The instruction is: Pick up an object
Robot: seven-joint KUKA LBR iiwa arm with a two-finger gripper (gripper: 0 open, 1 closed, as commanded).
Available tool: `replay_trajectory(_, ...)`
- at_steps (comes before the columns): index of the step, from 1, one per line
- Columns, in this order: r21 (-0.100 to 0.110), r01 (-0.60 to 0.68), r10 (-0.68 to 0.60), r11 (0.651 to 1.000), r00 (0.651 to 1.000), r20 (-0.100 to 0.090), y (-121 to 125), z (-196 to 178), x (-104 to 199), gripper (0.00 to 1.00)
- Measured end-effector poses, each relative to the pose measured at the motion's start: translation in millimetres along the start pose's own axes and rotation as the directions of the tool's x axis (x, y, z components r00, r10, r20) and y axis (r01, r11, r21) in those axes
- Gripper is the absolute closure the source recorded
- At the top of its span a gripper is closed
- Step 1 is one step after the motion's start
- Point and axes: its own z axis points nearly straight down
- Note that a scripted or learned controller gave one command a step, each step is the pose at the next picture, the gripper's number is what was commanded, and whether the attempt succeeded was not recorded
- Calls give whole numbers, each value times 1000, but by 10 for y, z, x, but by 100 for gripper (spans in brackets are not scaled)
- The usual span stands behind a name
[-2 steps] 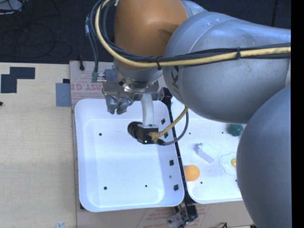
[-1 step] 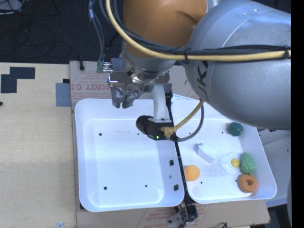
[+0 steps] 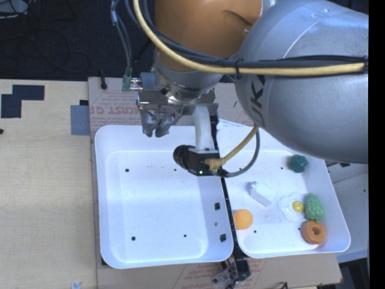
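Camera view: the tool (image 3: 157, 127), its grip state impossible to tell, hangs above the left bin's (image 3: 114, 221) far rim while the orange ball (image 3: 243, 219) in the right bin (image 3: 337, 233) looks light, smooth and roll-prone, best pinched across its middle.

Mirrored red print, roughly "CAST GE", on the cardboard sheet (image 3: 114, 110); the arm (image 3: 283, 101) bears "K".
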Motion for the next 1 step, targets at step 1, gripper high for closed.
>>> replay_trajectory(1, 5, -11, 11, 1000, 1000, 1, -43, 852, -5, 100)
